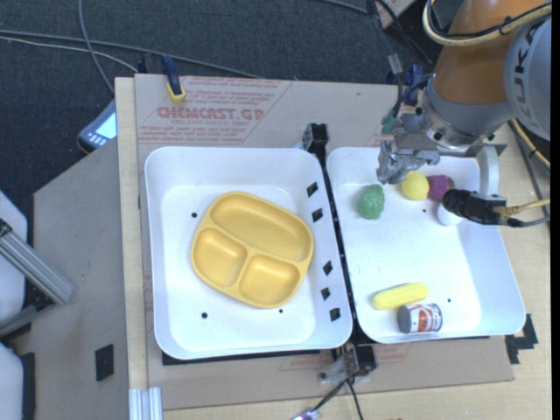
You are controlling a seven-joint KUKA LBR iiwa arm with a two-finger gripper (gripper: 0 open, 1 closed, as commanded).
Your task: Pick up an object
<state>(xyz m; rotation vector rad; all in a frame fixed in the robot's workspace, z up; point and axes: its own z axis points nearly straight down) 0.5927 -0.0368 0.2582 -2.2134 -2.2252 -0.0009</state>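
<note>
The right bin (477, 261) holds a green lumpy ball (371, 201), a yellow ball (415, 185) and a purple object (438, 185) near its far edge. A yellow corn cob (400, 296) and a small red-and-white can (422, 318) lie near its front edge. My gripper (395, 166) hangs over the far part of the right bin, just above the gap between the green ball and the yellow ball. I see nothing held in it.
The left bin (166, 234) holds a yellow divided plate (252, 248). A black divider with clips (325, 234) runs between the two bins. A small white object (449, 216) lies by the purple one. The arm's orange band (486, 33) looms over the far right corner.
</note>
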